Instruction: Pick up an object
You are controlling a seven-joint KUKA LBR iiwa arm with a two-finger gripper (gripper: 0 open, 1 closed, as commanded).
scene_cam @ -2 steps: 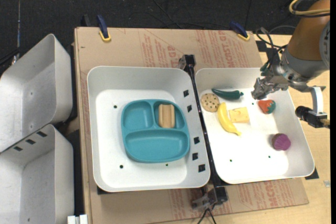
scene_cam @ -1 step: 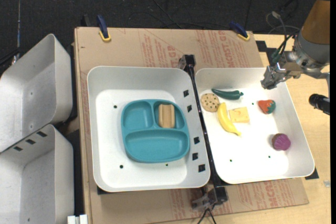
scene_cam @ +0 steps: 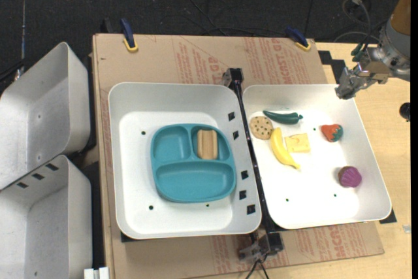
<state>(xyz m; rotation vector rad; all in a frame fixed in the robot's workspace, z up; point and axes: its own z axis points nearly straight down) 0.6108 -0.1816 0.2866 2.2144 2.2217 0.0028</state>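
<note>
While well apart, strawberry [scene_cam: 332,132] below-left of gripper [scene_cam: 347,87].

The arm [scene_cam: 400,16] is cut off by the right and top edges, with just its wrist end in frame. The gripper [scene_cam: 347,87] is small and dark, its tips unreadable. 2 grey tubs [scene_cam: 39,160] run off the left edge.
</note>
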